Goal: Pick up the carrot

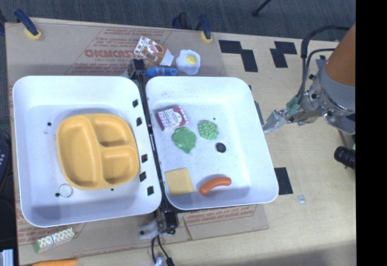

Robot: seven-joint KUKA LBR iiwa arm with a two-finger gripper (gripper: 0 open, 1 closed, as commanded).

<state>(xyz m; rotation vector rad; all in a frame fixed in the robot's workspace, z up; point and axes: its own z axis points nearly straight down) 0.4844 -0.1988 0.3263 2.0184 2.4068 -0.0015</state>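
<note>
A: Where is the carrot [215, 185] sitting?

B: In the right bin [257, 138], down near its front wall, at about five o'clock from the bin's middle. It lies on its side, orange, long axis running roughly nine to three, with the three o'clock end tipped up a little.

A: What is around it?

B: A tan square block [179, 181] lies just beside it at nine o'clock. A small dark disc [221, 148] is at twelve o'clock from it, apart. Further up sit a green leafy piece [184, 139], a round green bumpy item [208, 130] and a red-and-white packet [171, 117].

A: And the gripper [273, 122]?

B: Outside the bin, past its three o'clock rim, over the bench. From the carrot it is at about two o'clock, well apart. The arm [338, 77] comes in from three o'clock with its orange band visible at the edge. Nothing is seen between the fingers, and whether they are parted or closed I cannot tell at this angle.

A: The left bin [27, 138]?

B: It carries a yellow divided tray [97, 150], three compartments, lying flat near the middle.

A: Anything beyond the bins?

B: At twelve o'clock of the seam between them, a small printed carton [149, 49], a blue piece [161, 71] and a white-and-yellow fried-egg toy [188, 61] rest on the cardboard.
</note>
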